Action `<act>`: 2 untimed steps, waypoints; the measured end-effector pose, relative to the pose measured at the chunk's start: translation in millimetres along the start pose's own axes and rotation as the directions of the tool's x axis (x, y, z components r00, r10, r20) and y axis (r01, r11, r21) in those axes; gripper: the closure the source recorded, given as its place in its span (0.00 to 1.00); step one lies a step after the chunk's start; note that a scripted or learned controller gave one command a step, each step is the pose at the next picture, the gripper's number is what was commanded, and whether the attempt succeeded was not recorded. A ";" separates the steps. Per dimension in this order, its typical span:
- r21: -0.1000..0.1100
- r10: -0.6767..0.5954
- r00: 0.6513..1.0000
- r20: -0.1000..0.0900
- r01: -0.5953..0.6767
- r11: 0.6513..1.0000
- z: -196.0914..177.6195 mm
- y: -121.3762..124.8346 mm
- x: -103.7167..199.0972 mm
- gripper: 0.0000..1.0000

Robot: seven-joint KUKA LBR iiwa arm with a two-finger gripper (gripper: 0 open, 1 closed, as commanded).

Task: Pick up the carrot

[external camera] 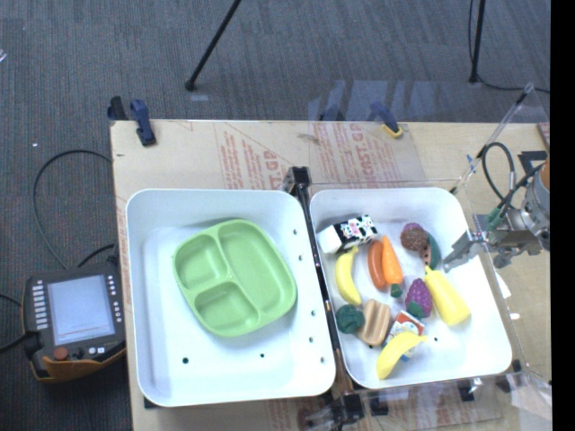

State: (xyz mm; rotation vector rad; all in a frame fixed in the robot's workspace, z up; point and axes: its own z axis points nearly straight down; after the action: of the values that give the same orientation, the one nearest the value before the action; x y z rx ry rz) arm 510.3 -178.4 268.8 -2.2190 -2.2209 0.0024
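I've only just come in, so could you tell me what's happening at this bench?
A robot arm is reaching in from the right, and its gripper sits at the right edge of the right bin, holding nothing. That bin holds toy food, with the carrot lying untouched near the middle, between a banana and a purple piece. The left bin holds a green tray.
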 end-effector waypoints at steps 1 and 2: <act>0.014 -0.026 1.000 -0.007 0.026 1.000 131.0 27.1 18.0 0.00; 0.002 0.180 0.984 -0.002 -0.180 0.984 175.6 88.3 0.7 0.00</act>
State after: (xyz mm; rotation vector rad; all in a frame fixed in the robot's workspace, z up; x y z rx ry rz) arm 598.2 -177.5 93.0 -2.4088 -2.0094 0.0022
